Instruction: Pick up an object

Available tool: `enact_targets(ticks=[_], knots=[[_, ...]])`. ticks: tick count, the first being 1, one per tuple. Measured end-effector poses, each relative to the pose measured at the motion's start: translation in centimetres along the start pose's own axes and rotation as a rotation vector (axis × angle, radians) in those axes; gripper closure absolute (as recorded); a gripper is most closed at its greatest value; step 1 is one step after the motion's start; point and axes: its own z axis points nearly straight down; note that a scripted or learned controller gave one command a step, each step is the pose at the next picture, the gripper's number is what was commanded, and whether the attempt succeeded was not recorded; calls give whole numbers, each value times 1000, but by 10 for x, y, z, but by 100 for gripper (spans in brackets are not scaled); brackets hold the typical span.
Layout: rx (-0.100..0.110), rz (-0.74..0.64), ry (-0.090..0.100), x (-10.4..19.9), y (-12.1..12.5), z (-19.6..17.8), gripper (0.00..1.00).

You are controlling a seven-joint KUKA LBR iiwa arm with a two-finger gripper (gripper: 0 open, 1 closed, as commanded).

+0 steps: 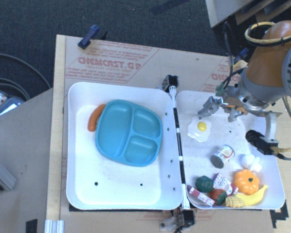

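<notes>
The gripper (220,110) hangs with fingers spread and nothing between them, so this looks like the approach. A toy fried egg (199,129) lies just below it; next, descend squarely and close.

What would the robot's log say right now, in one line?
pincer: open, holding nothing | above right bin | nearest: fried egg | blue tray in left bin

Two white bins (80,148), one blue tray (129,133), one pumpkin (246,181), one can (222,155).
</notes>
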Motion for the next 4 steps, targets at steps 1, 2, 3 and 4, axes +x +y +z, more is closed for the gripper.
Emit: enact_targets(ticks=[1, 2, 3, 4], knots=[[-1, -1, -1, -12, 45, 100, 0], [-3, -2, 0, -6, 52, 99, 0], [-3, -1, 0, -7, 52, 99, 0], [2, 1, 0, -6, 42, 100, 0]])
